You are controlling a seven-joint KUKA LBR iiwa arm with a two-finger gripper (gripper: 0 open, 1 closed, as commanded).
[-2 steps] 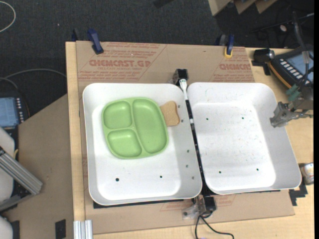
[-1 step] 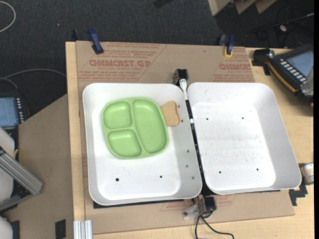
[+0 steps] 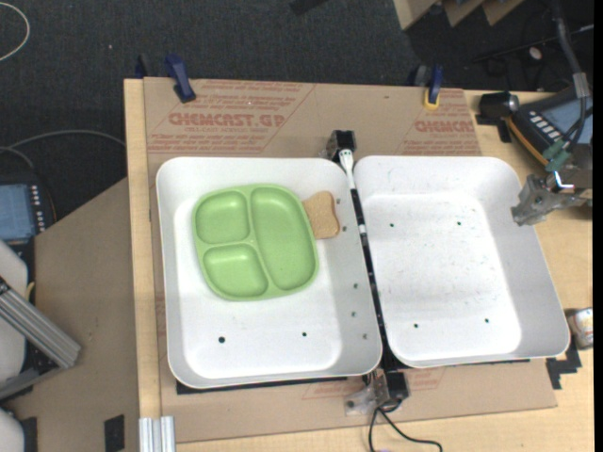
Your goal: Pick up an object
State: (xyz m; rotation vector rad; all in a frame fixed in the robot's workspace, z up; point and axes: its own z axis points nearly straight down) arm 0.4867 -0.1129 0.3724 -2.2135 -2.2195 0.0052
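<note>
Hand [image 3: 533, 201] at right bin [image 3: 452, 262] rim, cut off by frame edge; finger state unclear. Green divided plate [image 3: 254, 241] partly overlaps tan piece [image 3: 323, 215], possibly sponge. Cardboard [image 3: 226, 116] reads "CHEMCAST".

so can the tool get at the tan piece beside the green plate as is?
Probably yes. The tan piece lies uncovered in the left bin, touching the plate edge. The tool sits at the right bin's far rim, nothing between.
</note>
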